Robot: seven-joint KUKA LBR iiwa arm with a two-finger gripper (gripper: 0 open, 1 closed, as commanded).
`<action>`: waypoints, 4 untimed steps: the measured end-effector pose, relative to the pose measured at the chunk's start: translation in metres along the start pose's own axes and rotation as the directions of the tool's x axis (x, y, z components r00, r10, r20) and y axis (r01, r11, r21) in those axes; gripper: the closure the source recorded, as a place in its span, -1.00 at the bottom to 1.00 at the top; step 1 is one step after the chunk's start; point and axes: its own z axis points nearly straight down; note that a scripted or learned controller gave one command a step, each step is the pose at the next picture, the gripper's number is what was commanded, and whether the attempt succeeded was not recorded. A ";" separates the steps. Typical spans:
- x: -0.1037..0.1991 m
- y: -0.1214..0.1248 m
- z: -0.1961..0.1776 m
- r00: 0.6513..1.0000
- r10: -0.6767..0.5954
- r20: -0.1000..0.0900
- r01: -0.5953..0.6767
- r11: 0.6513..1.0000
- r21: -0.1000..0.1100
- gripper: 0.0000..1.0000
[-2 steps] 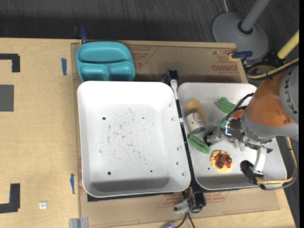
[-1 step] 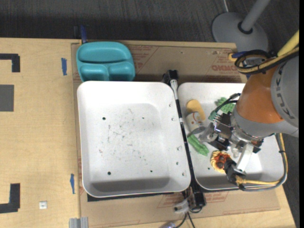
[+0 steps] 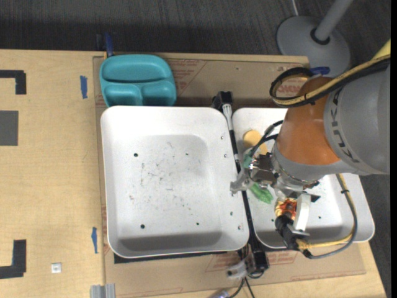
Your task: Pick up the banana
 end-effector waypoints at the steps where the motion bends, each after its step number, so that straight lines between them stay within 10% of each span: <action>1: 0.064 -0.016 0.000 0.999 0.054 0.000 -0.054 0.999 -0.001 -1.00; 2: 0.152 -0.027 0.099 0.992 -0.129 -0.002 0.129 0.992 -0.002 -1.00; 3: 0.199 -0.011 0.063 0.933 0.360 0.000 -0.360 0.933 -0.001 -1.00; 4: 0.196 -0.035 0.098 0.996 0.087 -0.002 -0.087 0.996 -0.005 -1.00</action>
